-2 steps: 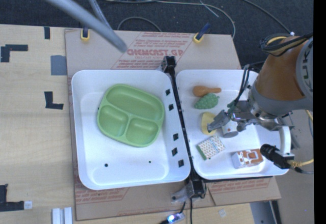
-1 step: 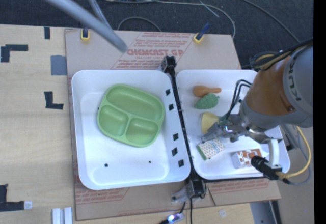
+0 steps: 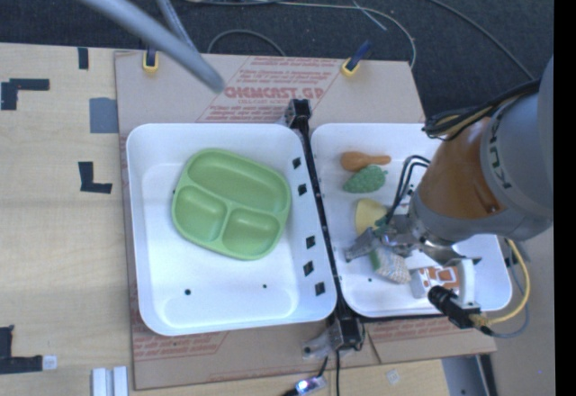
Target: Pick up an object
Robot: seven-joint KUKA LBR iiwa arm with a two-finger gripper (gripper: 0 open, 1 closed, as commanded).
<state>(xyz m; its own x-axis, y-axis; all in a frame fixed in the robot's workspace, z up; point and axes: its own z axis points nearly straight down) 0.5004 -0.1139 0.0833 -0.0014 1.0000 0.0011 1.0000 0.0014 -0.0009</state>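
In the right bin [image 3: 486,300], you had the arm [image 3: 490,174] reaching in from the right, its orange band above the wrist and its gripper [image 3: 382,246] low over the middle of the bin floor. You could not tell from this angle whether the jaws were spread or pressed together, since the metal parts blurred into the things below them. Just under the gripper lay a pale speckled object [image 3: 392,270], and touching or just beside the gripper's upper edge sat a yellow piece [image 3: 364,212]; nothing showed clearly between the jaws. Farther up the same bin you had a green leafy toy [image 3: 365,178] and, just above it, an orange carrot-like toy [image 3: 364,159], both apart from the gripper. A small white and orange item [image 3: 438,277] lay near the bin's lower right. In the left bin [image 3: 144,205] a green divided plate [image 3: 232,203] rested alone, tilted a little in plan. Both bins stood on a cardboard sheet [image 3: 270,88] on the tabletop [image 3: 54,205].
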